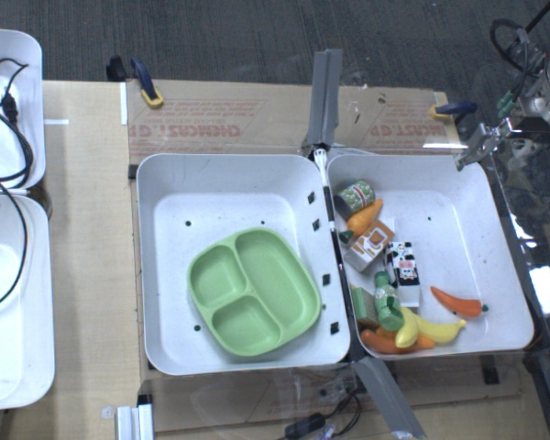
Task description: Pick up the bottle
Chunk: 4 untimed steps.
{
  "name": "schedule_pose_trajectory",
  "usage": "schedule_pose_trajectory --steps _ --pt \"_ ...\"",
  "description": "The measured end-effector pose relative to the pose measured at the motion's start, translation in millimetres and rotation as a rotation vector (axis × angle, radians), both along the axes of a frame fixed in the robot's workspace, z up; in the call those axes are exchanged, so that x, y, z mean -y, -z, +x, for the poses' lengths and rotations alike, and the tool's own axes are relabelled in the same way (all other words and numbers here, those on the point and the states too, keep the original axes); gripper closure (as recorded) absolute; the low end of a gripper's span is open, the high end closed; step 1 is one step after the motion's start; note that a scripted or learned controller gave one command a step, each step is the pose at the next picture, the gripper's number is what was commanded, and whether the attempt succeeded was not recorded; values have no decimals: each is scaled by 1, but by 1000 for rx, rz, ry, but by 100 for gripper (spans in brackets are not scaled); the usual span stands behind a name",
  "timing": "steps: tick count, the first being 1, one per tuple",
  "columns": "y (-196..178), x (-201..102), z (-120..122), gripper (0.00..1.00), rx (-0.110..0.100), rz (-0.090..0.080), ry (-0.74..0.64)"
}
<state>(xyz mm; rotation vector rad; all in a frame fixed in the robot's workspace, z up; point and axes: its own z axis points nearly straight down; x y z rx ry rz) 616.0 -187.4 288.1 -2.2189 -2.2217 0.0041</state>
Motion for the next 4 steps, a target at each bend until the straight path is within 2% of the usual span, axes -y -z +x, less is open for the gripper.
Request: schedule_pose_trajectory --steps 1,2,3,4 --pt "-70 -41 -15 0 3 -1 -144" --pt "0 -54 -27 0 -1 0 -124" --pt "160 -79 -62 0 0 0 96" --pt "109 -79 -96 0 1 0 155"
